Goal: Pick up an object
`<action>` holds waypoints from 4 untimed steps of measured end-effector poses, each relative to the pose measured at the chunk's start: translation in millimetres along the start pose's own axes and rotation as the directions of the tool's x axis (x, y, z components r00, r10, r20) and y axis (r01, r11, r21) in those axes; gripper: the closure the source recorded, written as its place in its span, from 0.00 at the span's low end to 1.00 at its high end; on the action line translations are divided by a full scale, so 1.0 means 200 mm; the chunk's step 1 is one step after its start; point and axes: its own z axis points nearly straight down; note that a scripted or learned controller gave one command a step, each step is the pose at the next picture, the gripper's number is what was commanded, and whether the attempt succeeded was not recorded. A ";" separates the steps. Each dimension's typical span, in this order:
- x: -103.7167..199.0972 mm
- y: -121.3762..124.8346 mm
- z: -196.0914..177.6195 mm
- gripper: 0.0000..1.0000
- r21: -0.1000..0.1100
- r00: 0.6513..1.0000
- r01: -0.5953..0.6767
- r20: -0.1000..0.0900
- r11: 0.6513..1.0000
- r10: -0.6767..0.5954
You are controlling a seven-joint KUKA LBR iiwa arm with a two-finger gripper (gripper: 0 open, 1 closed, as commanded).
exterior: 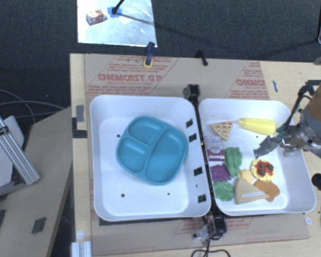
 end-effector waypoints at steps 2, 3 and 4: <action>0.27 0.21 0.15 1.00 0.000 1.000 0.006 -0.001 1.000 -0.006; 0.00 -0.04 0.14 1.00 0.003 1.000 -0.008 0.001 1.000 0.008; 0.34 0.12 -0.01 1.00 -0.004 1.000 0.009 -0.001 1.000 -0.009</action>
